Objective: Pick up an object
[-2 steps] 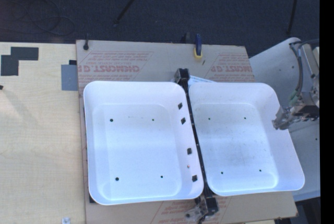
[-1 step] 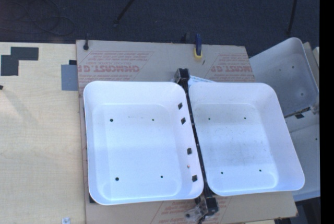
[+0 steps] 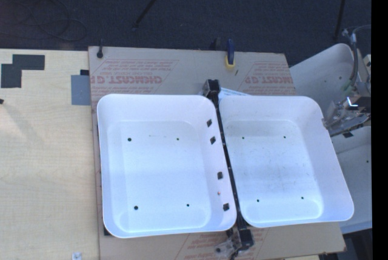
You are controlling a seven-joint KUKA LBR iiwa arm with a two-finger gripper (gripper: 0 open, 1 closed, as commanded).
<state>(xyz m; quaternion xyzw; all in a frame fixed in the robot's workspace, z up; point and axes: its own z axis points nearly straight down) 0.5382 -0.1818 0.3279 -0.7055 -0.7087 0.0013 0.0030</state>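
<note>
Left bin (image 3: 159, 175): left of the black divider (image 3: 219, 150).
Right bin (image 3: 280, 175): right of the divider.
Gripper (image 3: 348, 113): well right of the divider, past the right bin's rim; I cannot tell its state.
Object: I cannot place one.
Handling: my guess is light; grip its narrowest span.

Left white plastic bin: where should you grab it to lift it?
Pinch the left white plastic bin by its raised rim on the outer left side, coming from the left. That thin lip stands free above the brown cardboard sheet. Its right rim sits against the right white plastic bin, with small black clips along the seam, so there is probably no room there.
</note>
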